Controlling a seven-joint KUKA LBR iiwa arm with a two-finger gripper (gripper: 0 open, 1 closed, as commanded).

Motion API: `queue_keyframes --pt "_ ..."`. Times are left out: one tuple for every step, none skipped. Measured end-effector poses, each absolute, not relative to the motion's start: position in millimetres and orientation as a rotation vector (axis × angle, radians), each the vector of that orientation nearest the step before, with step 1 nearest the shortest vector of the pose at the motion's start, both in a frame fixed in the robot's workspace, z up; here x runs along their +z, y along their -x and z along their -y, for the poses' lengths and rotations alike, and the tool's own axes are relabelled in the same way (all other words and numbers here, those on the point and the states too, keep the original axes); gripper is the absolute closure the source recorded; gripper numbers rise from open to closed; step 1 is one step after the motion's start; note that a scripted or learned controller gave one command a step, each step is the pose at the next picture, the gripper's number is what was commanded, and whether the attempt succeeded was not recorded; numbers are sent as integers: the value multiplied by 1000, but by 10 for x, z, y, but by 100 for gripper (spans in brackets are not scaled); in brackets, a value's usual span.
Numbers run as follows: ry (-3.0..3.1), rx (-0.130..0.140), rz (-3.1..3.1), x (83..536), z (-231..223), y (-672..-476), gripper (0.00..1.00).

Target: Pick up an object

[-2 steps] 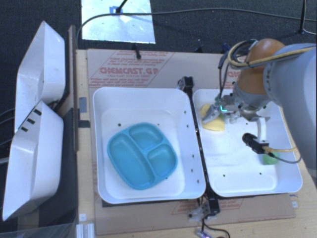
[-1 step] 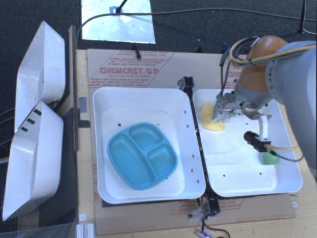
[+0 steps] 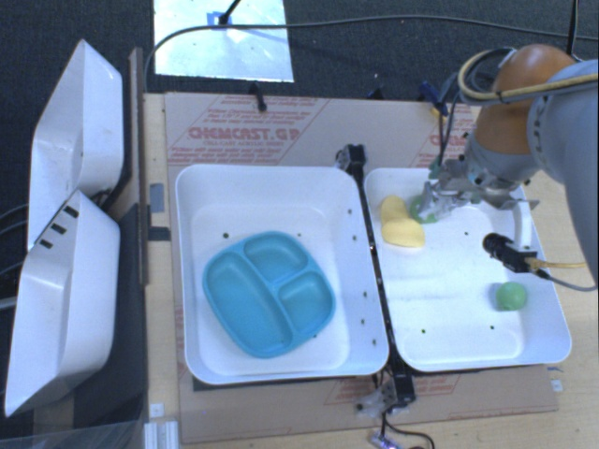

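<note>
Near right bin's (image 3: pixel 552 344) far edge, fingers (image 3: pixel 427 206) beside yellow object (image 3: pixel 401 224)

Two shallow white bins sit side by side on the counter (image 3: pixel 281 120). The left bin (image 3: pixel 201 344) holds a blue divided plate (image 3: pixel 269 292). In the right bin (image 3: pixel 543 344), the claw (image 3: pixel 426 206) hangs low at the far end, just beside a yellow object (image 3: pixel 401 225) and over something small and green. A green ball (image 3: pixel 511 296) lies well apart, near the right wall.
</note>
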State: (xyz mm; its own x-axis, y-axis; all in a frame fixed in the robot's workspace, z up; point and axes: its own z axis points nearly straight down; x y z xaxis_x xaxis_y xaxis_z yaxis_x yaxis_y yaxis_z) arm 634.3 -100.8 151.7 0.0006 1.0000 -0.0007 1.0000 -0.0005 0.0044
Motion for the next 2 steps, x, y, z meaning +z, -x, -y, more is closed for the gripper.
queue_keyframes --pt "-2227 -6 -2221 993 1321 -6435 100" --pt "-2223 0 -2220 838 1588 -6354 100"
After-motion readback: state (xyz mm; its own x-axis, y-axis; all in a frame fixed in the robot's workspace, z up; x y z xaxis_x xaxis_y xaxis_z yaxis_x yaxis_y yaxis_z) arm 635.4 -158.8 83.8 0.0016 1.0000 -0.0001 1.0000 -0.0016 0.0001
